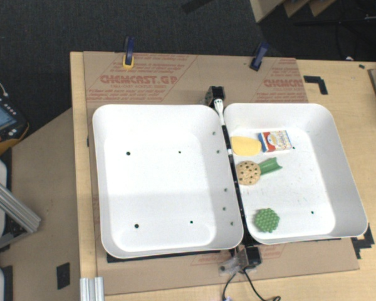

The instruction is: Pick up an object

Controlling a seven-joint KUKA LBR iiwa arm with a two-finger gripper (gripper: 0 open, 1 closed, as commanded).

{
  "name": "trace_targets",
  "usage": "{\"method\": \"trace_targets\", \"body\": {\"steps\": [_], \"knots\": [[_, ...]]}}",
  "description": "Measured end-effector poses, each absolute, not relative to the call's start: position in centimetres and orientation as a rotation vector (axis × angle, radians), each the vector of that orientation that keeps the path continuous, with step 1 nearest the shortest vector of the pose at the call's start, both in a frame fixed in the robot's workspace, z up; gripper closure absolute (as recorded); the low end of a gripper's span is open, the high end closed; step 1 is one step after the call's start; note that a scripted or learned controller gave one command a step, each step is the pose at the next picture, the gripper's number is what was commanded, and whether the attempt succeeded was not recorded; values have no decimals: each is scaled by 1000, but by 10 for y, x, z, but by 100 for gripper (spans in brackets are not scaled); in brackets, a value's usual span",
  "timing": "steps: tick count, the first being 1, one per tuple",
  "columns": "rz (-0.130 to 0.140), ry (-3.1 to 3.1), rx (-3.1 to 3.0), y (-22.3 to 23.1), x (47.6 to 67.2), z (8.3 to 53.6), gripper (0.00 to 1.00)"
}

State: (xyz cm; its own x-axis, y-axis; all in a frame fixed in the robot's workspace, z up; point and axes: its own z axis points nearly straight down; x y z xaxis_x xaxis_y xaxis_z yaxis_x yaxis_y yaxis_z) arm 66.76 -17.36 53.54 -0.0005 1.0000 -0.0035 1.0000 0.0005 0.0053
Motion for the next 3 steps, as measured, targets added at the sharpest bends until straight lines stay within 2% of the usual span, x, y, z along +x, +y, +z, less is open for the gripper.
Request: {"method": "trace_targets", "body": {"steps": [3], "knots": [[1,2215,2219,-220,667,536,100]]}}
